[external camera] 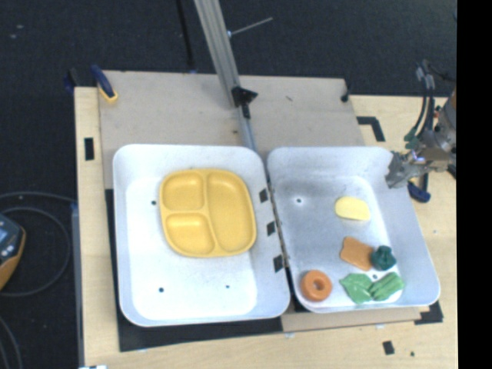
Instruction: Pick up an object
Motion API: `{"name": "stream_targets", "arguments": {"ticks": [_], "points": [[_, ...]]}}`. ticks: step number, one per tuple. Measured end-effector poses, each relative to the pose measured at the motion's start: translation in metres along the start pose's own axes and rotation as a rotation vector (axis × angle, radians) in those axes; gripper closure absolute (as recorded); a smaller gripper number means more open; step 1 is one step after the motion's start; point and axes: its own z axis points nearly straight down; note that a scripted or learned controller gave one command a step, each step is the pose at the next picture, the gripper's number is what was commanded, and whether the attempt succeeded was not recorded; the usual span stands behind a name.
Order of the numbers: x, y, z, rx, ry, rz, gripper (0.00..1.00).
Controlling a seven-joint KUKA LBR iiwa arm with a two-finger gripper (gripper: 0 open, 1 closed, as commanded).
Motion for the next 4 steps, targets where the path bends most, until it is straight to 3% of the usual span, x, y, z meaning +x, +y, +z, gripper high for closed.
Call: {"name": "stream_targets", "arguments": {"ticks": [1, 4], "points": [[0.045, 0.001, 0.008, 0.004, 0.001, -0.003, 1.0], [0.205, 0.041, 0.049, 0.006, 0.003, -0.003, 1.0]]}}
